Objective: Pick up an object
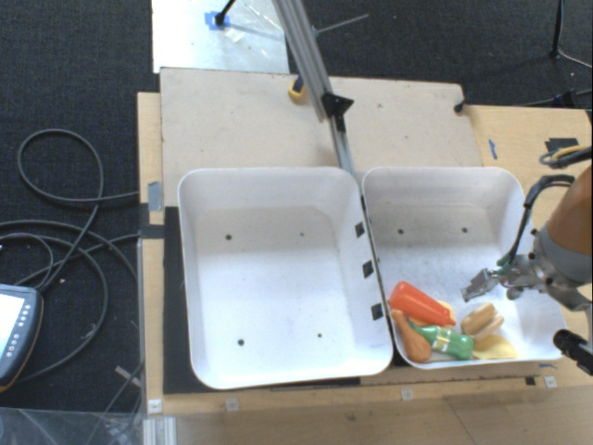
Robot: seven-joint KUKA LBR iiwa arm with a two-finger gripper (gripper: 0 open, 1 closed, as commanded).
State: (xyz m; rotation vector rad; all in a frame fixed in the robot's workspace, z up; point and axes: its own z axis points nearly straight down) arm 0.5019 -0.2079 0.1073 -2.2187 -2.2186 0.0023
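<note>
I found no text, label, brand or number that I could read anywhere on my table (398, 109) or bins.

Glossy plastic bins (269, 188) (white) — matt bench (232, 119)

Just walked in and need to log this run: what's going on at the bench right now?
A grey robot arm reaches in from the right over the right-hand bin, its gripper hovering just above a pile of toy food in the bin's near corner: an orange carrot, a green bottle-like piece, a bread roll and a yellow piece. Nothing is visibly held in the jaws, so the pick is not yet done. The left bin sits alongside.
</note>
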